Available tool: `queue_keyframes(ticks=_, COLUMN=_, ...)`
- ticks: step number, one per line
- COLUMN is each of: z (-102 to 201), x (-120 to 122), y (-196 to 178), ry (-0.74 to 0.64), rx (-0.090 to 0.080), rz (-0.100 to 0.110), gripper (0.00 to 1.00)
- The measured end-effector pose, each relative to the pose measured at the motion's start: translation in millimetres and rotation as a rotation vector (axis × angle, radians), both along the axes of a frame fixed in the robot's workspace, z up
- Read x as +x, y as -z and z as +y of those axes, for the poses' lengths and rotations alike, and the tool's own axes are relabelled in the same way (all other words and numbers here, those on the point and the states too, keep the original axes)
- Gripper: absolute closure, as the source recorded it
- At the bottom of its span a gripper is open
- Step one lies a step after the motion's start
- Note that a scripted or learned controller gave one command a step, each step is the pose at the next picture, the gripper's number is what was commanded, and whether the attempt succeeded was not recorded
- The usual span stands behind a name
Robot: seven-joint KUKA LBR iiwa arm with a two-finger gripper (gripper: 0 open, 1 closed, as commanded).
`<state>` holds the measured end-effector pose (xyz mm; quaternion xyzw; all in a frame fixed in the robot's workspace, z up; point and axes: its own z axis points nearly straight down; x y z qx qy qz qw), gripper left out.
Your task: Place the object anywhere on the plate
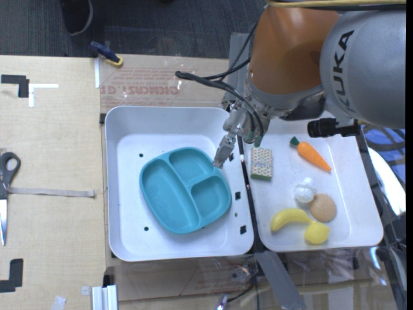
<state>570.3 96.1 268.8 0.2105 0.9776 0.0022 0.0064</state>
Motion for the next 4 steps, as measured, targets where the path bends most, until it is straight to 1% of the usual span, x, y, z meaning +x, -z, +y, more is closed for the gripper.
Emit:
queue_keyframes(ticks=1, z=0, x=1, y=-9, ry=-0.002, rx=0.001, rz=-0.002, gripper=1.0)
queue_keyframes(ticks=2, z=30, x=-27, y=-102, ry=-0.001, rx=-0.002, rz=0.007, gripper=1.0)
queue_keyframes(ticks=3, z=71, x=-91, y=-69, ry=-0.114, rx=-0.002, rz=0.011, gripper=1.0)
queue_keyframes(ticks=4, z=71, x=-91, y=-69, ry=-0.113, rx=-0.003, rz=0.011, gripper=0.0)
